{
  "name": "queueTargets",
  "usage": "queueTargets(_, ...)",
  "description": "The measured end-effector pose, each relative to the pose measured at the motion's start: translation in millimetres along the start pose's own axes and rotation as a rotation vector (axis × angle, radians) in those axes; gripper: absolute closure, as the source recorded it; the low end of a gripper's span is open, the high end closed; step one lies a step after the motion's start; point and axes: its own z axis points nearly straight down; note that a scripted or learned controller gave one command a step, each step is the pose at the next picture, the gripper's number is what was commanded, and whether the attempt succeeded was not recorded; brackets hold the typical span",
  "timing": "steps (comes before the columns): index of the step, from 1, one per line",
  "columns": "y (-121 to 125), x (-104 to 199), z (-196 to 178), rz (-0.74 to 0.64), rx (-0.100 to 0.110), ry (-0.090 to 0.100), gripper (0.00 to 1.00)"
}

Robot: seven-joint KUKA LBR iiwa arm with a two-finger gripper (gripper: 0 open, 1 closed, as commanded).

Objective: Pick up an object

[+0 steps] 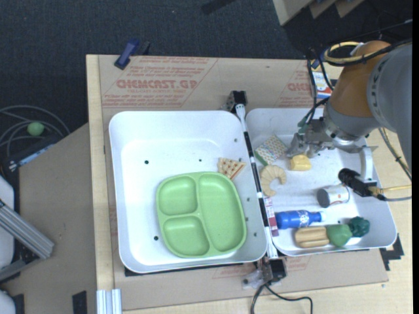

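Left bin (131,142), white and shallow: one green three-compartment plate (198,213), each compartment bare; one tan waffle piece (230,168) on the bin floor beside the plate's far edge, against the wall shared with the neighbouring bin.

Right bin (386,224), white and shallow: gripper (306,144) lowered at its far end. Whether the fingers are spread or closed cannot be told. Contents placed from the gripper:
- yellow block (300,163), just below the fingertips;
- pale checkered piece (269,152), just to their left;
- croissant (272,177), near, below and left;
- small silver can (333,195), lying on its side, further toward the near wall;
- blue bottle (297,218), lying flat;
- hot dog (310,237), against the near wall;
- green vegetable toy (346,231), touching the hot dog's right end.
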Motion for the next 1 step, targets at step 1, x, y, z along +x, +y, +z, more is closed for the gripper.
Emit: queueTargets(1, -12.4, 70.6, -88.2, -0.002, 0.003, 0.003, 1.0)
